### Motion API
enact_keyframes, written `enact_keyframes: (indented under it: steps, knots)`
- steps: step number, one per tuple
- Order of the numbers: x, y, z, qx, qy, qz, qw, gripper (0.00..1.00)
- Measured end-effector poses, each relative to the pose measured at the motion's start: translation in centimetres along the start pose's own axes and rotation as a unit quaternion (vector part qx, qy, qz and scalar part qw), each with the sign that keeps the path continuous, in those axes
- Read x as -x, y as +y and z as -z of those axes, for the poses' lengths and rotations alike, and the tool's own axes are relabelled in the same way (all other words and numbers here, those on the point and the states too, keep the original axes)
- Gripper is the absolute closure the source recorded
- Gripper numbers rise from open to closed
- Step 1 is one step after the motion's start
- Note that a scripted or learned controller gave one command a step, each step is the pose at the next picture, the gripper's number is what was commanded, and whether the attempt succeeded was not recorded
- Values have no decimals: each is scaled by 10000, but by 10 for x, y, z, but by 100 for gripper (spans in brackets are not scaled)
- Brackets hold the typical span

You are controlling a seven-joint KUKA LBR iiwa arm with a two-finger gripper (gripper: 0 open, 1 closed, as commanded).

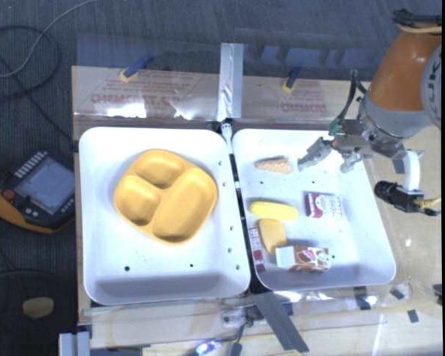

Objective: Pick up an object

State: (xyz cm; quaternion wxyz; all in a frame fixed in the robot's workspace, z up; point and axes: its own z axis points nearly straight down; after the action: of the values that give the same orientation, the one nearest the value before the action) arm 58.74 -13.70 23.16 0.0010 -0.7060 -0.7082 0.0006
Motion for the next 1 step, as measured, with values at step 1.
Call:
enact_keyframes:
  steps: [1]
  knots:
    - [60, -12, -137, 4, 0, -296, 9996, 0]
